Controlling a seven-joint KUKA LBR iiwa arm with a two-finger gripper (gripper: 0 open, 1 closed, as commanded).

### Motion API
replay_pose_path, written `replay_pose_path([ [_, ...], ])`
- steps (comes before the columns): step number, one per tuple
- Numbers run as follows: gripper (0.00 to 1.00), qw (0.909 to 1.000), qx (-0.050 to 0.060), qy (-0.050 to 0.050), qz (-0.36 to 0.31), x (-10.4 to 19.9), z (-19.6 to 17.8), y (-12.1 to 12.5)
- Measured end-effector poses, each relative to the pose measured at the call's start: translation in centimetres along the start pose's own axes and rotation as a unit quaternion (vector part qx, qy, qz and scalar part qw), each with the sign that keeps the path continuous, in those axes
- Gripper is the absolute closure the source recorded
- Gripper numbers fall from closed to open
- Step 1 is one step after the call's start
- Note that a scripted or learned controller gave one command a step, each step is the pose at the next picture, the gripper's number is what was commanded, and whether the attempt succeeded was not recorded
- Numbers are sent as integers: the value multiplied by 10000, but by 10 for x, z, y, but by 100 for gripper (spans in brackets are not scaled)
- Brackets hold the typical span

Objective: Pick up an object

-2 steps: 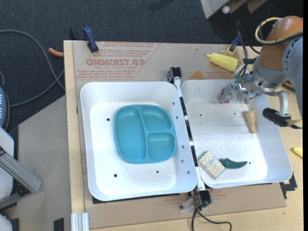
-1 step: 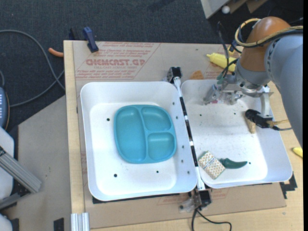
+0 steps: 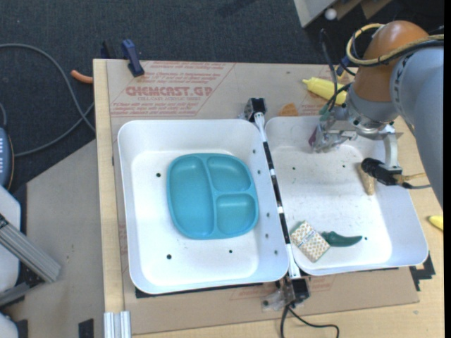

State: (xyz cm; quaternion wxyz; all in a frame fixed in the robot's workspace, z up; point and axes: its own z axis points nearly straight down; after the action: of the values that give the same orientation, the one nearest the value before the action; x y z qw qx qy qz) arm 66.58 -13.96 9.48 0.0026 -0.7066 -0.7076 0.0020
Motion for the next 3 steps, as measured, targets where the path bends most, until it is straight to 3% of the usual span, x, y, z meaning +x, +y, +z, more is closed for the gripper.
replay_pose_path([
  [1, 0, 10000, 0, -1, 0, 0, 0, 0],
  [2, 100, 10000, -14, -6, -4, 0, -11, 1],
  [3, 0, 10000, -11, -6, -4, 0, -10, 1],
])
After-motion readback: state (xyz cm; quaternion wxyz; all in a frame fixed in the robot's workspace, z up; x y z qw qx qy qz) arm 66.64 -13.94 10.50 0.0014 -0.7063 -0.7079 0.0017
